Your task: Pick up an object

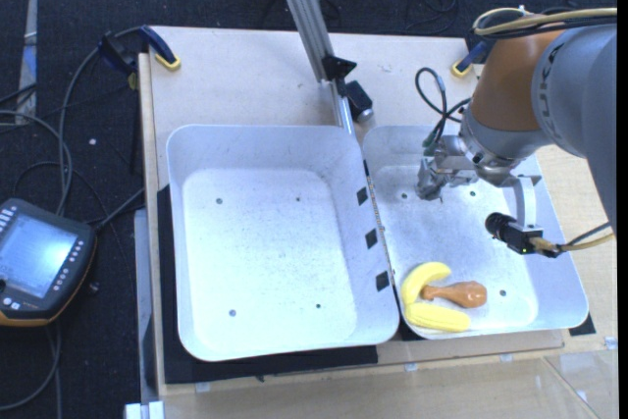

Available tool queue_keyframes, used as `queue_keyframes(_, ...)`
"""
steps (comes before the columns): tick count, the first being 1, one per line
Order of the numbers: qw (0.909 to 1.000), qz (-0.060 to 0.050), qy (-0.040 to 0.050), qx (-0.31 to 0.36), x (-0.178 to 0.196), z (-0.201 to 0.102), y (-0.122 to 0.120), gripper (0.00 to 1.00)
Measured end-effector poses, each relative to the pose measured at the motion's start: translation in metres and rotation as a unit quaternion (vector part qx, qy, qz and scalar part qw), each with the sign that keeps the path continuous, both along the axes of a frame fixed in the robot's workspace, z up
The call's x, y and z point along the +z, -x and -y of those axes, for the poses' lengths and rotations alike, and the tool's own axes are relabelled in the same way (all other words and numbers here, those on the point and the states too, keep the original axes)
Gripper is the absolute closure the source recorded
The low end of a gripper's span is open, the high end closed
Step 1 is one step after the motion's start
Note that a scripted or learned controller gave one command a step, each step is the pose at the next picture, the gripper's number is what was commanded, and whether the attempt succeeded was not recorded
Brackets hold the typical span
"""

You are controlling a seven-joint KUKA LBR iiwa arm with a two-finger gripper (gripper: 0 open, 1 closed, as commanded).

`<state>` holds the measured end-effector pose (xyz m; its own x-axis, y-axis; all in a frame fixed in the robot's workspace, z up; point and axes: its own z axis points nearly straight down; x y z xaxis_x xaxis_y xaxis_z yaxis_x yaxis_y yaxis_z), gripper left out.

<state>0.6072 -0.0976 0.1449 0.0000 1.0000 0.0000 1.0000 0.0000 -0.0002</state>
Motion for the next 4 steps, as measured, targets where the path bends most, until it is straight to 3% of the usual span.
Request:
queue_keyframes(3, 1.0, 0.002, 0.0002, 0.0, 0.139, -0.005, -0.013, 1.0)
queue_keyframes(4, 1.0, 0.0, -0.0004, 0.002, 0.14, -0.052, -0.001, 1.0)
